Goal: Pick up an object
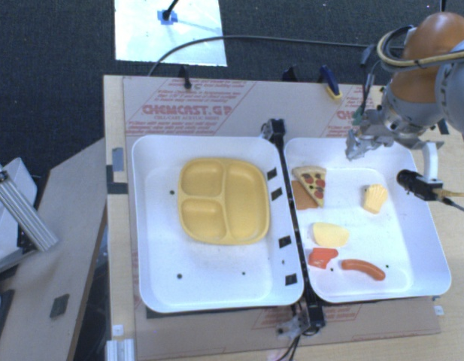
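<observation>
The gripper (358, 146) hangs over the right bin (423, 235), near its far rim at about 1 o'clock of the bin. Jaw state: cannot be told from this view; nothing shows between them.

Candidate objects, all lying loose in the right bin:
- pizza slice (310, 184), at 10 o'clock, close to the divider
- corn piece (374, 198), at 2 o'clock, nearest the gripper
- yellow wedge (330, 235), centre
- red piece (322, 257), at 7 o'clock, just beside the wedge
- sausage (363, 268), at 5 o'clock

The left bin (153, 224) bears a yellow tray (222, 200).

Likely faults from this position:
- The gripper stands above bare floor, apart from every object. A straight descent would probably close on nothing
- The pizza slice, wedge and red piece look flat; the jaws may slide over them or strike the bin floor
- The wedge and red piece lie close together, so a grasp between them may nudge both
- The sausage may roll if caught off-centre
- The pizza slice lies near the divider, which may block one jaw
</observation>
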Robot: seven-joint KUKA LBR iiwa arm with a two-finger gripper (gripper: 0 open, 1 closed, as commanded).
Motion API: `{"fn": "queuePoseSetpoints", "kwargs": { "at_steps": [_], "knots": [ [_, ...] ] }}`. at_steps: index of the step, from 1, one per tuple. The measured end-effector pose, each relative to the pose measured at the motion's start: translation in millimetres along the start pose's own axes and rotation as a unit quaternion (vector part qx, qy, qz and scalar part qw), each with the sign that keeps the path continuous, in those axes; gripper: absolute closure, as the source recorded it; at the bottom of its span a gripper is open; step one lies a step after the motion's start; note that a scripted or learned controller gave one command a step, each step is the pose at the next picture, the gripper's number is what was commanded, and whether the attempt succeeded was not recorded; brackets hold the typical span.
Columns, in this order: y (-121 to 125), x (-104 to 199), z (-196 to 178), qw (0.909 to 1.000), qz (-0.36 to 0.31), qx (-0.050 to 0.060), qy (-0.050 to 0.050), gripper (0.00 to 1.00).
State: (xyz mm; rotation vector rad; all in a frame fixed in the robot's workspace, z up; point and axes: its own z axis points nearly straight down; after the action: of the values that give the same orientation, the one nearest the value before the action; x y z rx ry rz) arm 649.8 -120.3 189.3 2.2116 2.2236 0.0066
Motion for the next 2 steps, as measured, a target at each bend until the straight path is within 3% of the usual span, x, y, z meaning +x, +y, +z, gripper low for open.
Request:
{"fn": "queuePoseSetpoints", "kwargs": {
  "at_steps": [1, 2],
  "knots": [
    [1, 0, -25, 1.0, 0.0, 0.001, 0.0, 1.0],
    [-10, 57, -25, 1.0, -0.001, 0.003, 0.001, 1.0]
  ]
}}
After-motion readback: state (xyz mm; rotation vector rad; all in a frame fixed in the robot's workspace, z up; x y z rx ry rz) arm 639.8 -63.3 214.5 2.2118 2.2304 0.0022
